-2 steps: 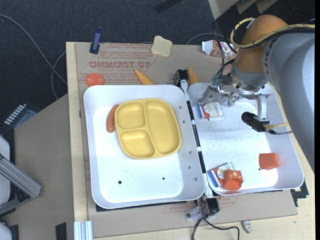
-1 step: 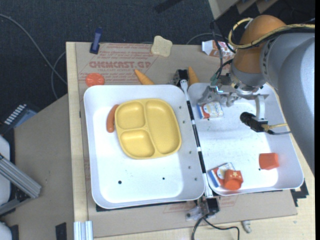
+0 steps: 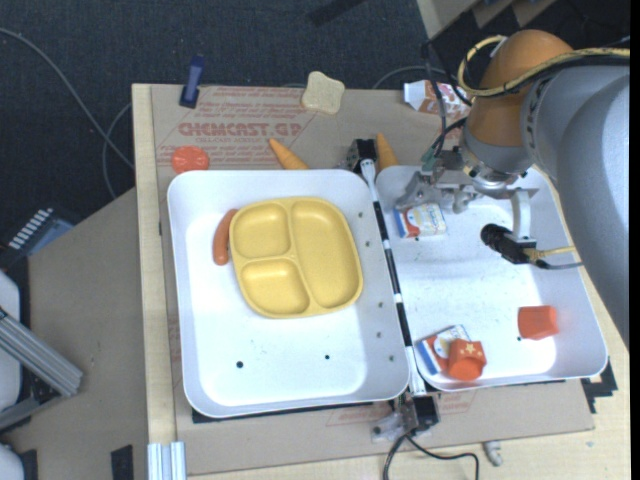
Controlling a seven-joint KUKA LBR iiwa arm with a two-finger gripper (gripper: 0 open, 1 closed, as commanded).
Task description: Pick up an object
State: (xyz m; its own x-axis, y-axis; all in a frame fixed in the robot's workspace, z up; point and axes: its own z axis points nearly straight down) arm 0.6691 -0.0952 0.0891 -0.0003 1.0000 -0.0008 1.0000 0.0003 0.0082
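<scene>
The grey arm with its orange band (image 3: 515, 78) reaches into the right bin (image 3: 500, 278) from the upper right. My gripper (image 3: 440, 196) hangs at that bin's back left corner, right over a small white carton with red and blue print (image 3: 428, 222). I cannot see whether it touches the carton. An orange block (image 3: 538, 321) lies at the bin's right side. At the front left corner an orange toy sits on a white printed packet (image 3: 455, 356).
The left bin (image 3: 300, 368) holds a yellow divided plate (image 3: 295, 256) with a red sausage (image 3: 221, 238) beside it. Behind the bins on the board lie a bread slice (image 3: 323, 91), a carrot (image 3: 288, 155), an orange disc (image 3: 188, 158) and a blue piece (image 3: 192, 78).
</scene>
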